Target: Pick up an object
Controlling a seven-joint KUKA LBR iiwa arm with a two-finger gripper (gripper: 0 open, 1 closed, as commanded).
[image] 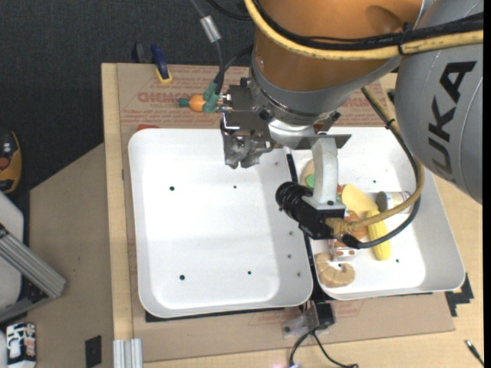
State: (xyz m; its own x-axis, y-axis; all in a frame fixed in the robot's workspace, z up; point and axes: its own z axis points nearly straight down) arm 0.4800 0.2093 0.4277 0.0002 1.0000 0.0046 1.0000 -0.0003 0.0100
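Hovering over the shallow white left bin (176,228) near its 1 o'clock corner, the fingers (244,158) cannot be judged released or clenched. The yellow banana-shaped toy (354,200) lies at their 4 o'clock in the white right bin (410,267), its long axis running roughly 11-to-5.

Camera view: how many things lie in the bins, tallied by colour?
Yellow thing: 1
Green thing, half hidden by the arm: 1
Tan thing: 1
White tube: 1
Total: 4 that show, all in the bin on the view's right; the arm may hide more.
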